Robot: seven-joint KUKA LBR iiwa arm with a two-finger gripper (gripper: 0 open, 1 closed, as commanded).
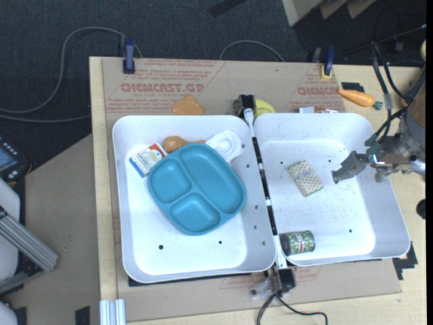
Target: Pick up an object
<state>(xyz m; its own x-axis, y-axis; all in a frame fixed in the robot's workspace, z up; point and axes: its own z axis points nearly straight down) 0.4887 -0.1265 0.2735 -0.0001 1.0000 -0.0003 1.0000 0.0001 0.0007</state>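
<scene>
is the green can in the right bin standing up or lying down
Lying down: the green can rests on its side near the right bin's front edge.

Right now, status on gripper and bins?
Gripper over right bin, nothing between fingers. Patterned packet just left of it. Green can at near wall, clear of path.

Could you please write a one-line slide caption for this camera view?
Gripper poised over the right bin beside a small packet; blue divided plate in the left bin.
</scene>
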